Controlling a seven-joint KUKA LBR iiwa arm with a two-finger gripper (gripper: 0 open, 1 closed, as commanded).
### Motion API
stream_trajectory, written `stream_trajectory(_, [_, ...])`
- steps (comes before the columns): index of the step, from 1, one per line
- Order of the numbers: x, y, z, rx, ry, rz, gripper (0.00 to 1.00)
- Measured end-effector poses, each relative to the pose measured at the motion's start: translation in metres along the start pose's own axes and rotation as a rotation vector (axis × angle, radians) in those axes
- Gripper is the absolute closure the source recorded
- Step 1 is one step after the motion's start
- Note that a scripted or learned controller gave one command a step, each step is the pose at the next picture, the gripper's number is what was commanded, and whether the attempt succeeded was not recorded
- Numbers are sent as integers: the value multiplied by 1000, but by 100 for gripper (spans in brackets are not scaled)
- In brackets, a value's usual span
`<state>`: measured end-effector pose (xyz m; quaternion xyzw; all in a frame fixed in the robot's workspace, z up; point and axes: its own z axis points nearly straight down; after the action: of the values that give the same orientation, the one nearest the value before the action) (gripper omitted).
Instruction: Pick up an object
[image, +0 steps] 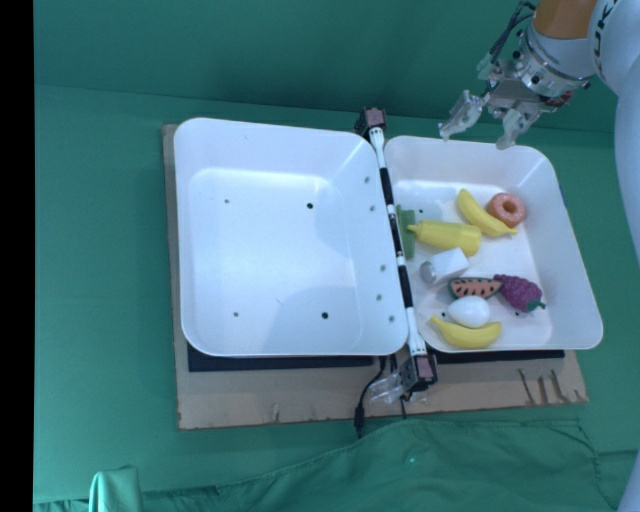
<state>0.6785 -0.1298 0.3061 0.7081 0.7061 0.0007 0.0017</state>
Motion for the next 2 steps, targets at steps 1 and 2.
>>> stream_trajectory(1, [58,24,-63,-10,1,-7,0])
stream_trajectory(2, [53,23,-74,-9,-4,2,100])
